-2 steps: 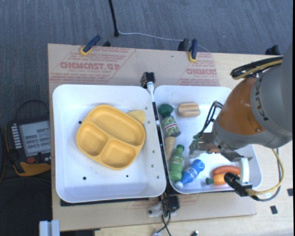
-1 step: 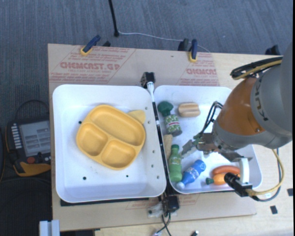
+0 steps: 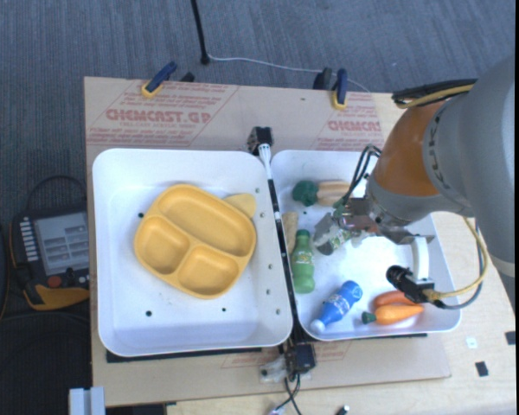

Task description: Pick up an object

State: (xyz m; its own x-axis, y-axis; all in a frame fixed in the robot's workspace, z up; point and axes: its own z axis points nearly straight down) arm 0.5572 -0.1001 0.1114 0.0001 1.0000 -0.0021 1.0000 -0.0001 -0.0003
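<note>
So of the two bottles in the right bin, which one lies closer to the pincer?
The green bottle, lying along the right bin's left wall, just left of the pincer. The blue bottle lies farther off, toward the bin's near edge.

The two shallow white bins, left [image 3: 121,232] and right [image 3: 441,271], look like smooth plastic with a soft shine. In the left bin the yellow three-part tray [image 3: 195,239] is also smooth plastic, half glossy. At 6 o'clock in the right bin, the blue bottle with white cap [image 3: 337,304] shines like glossy plastic, and the green bottle [image 3: 303,262] at 9 o'clock looks the same. The orange carrot-shaped toy [image 3: 394,309] seems matt plastic. Under the bins, the brown printed board [image 3: 156,115] looks like matt cardboard or pressed wood. The grey floor covering [image 3: 69,24] is rough, like woven carpet. The grey arm shell [image 3: 493,154] looks smooth and painted, with a glossy orange band [image 3: 406,158].
</note>
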